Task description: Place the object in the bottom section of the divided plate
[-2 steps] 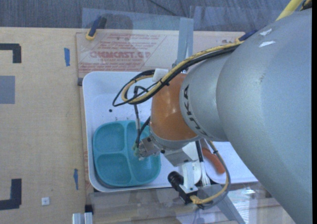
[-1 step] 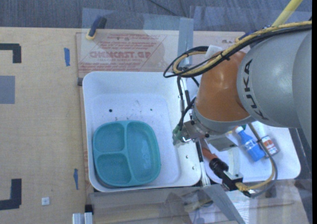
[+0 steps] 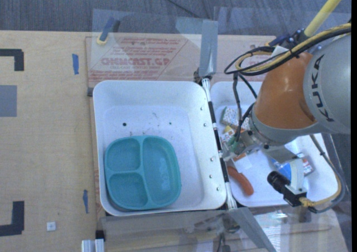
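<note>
Orange carrot-like object (image 3: 241,181) lies in the right bin (image 3: 329,189) just below the arm's end effector (image 3: 237,148), whose opening I cannot tell, so a good pick means centring over its length before carrying it to the teal divided plate (image 3: 143,173).

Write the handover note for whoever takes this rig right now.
Gripper: low over the right bin, near its left wall; arm hides it, so grasp state is unknown.
Divided plate: teal, in the left bin, front-left corner; all sections bare.
Loose items in the right bin: orange carrot-like piece, small packets, a blue-and-white item.
Done: nothing placed yet.
Left: secure an object, carry it across, set it in the plate's bottom section.
</note>
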Controlling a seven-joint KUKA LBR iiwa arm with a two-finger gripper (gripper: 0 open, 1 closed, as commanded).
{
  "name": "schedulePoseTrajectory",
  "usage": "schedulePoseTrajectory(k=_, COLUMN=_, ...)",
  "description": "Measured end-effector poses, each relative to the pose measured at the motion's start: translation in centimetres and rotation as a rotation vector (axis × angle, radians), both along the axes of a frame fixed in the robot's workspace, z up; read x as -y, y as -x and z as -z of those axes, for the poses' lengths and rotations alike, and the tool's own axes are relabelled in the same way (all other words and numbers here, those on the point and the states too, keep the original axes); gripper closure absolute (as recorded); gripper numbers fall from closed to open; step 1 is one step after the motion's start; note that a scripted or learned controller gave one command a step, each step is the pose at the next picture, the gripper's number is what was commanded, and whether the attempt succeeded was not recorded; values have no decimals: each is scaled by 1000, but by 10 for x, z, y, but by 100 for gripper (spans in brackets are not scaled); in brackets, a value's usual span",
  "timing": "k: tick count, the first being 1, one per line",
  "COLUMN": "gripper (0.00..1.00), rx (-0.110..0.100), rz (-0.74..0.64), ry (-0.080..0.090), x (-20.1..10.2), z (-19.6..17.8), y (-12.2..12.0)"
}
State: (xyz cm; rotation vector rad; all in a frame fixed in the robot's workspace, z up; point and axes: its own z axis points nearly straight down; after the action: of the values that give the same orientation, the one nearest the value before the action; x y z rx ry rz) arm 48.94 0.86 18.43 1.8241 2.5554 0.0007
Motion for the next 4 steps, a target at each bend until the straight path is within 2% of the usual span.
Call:
schedulePoseTrajectory(k=1, gripper=100, rx=3, rz=2, ry=0, x=1, z=-10, y=-1)
schedulePoseTrajectory(k=2, gripper=100, rx=-4, rz=-74, ry=-1, x=0, z=0, y=10)
schedulePoseTrajectory(k=3, gripper=100, rx=2, rz=-280, ry=0, x=-70, z=0, y=-24)
schedulePoseTrajectory(k=4, gripper=100, rx=-2, rz=-297, ry=-1, x=-10, z=0, y=7)
